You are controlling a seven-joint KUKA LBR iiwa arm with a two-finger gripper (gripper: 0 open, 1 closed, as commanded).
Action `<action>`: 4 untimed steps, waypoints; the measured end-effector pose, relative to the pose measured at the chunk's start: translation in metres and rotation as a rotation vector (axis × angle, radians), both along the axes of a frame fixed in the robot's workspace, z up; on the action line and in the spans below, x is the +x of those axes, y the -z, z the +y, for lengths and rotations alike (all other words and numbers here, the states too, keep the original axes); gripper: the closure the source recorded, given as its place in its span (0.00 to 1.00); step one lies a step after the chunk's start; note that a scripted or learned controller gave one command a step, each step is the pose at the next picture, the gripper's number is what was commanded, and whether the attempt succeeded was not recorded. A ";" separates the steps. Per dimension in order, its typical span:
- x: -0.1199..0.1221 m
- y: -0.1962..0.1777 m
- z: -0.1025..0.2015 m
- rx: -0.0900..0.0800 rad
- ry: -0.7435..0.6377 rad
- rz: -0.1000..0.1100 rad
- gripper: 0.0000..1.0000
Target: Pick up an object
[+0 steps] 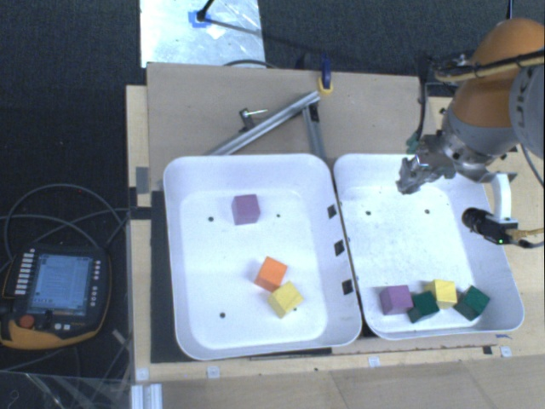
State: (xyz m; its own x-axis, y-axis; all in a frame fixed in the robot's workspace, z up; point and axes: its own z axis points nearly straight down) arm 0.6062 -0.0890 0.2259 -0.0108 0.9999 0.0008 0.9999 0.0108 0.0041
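The gripper [415, 175] hung over the right bin [375, 173] near that bin's twelve o'clock rim, at the end of the grey arm [485, 113] that came in from three o'clock. Its fingers could not be made out against the dark metal of the head, so it was impossible to tell how far apart they stood; nothing could be seen between them. All of the right bin's blocks lay well apart from it along the six o'clock wall: a purple cube [395, 299], a dark green block [422, 306] touching it at its three o'clock side, a yellow cube [444, 292] just beyond that, and a second dark green block [472, 302] nearest the four o'clock corner. In the left bin [183, 254] a purple block [245, 209] sat toward twelve o'clock, while an orange cube [271, 273] and a yellow block [285, 299] lay touching near the centre, the yellow one at the orange one's five o'clock. A teach pendant [53, 295] rested on the floor at nine o'clock of the bench.
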 end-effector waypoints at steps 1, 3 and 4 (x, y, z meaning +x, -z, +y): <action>0.028 -0.008 0.056 0.001 -0.001 -0.001 1.00; 0.068 0.000 0.158 0.001 0.001 0.001 1.00; 0.068 0.000 0.155 -0.002 0.005 0.002 0.00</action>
